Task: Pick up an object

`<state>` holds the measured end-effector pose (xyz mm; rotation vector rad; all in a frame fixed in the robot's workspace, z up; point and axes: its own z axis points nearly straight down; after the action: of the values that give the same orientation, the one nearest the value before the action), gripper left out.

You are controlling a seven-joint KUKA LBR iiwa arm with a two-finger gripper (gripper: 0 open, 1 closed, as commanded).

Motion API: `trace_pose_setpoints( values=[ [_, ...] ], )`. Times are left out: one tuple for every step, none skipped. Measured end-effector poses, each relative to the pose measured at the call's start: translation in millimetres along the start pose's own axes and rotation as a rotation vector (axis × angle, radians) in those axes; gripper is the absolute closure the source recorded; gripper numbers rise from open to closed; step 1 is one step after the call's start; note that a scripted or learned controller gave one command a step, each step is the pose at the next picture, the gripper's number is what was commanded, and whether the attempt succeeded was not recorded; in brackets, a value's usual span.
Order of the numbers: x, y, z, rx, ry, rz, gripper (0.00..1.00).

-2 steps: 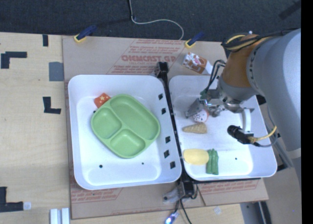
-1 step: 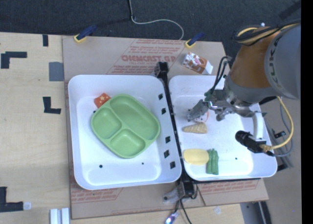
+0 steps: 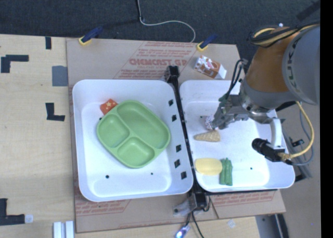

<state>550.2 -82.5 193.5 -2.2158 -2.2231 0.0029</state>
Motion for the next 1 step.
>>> trace_pose_setpoints(
  values=[
    [67.5, -15.2, -57.3, -0.006, 0.001, -0.005, 1.0]
  ],
)
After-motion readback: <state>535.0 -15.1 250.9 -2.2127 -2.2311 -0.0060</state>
